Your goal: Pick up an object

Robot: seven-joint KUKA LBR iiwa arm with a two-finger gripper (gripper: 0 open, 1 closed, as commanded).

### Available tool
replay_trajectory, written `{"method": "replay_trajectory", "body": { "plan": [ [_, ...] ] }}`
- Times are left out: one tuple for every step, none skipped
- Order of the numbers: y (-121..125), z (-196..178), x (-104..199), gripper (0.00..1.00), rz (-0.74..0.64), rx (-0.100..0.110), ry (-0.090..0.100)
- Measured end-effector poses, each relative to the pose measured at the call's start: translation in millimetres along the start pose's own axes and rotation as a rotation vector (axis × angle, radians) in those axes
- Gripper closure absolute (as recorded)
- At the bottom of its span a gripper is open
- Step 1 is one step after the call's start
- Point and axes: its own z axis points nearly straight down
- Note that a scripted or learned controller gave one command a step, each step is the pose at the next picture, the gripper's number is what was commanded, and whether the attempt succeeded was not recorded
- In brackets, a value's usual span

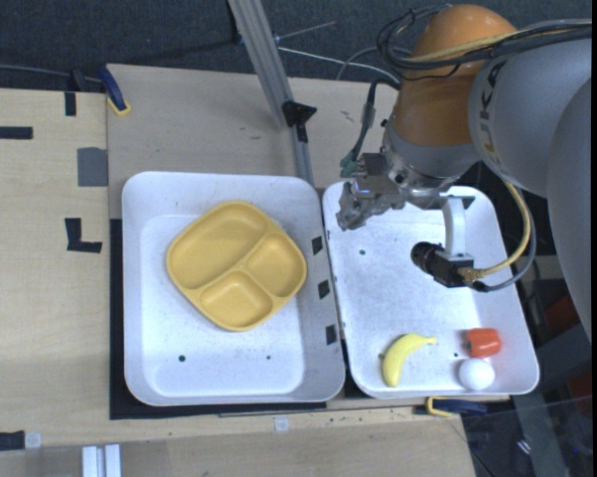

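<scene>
Along the near edge of the right bin (pixel 507 371) lie a yellow banana (pixel 401 356), a white ball (pixel 476 374) and an orange block (pixel 484 342). The gripper (pixel 358 207) hangs over that bin's far left corner, well apart from them; I cannot tell its state. A yellow divided plate (pixel 236 264) sits in the left bin (pixel 149 366).

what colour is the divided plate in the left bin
Yellow; the divided plate shows clearly in the camera view.
</scene>
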Motion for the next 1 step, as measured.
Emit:
{"method": "replay_trajectory", "body": {
  "plan": [
    [8.9,8.9,61.8,1.0,0.0,0.0,-0.001]
  ]
}}
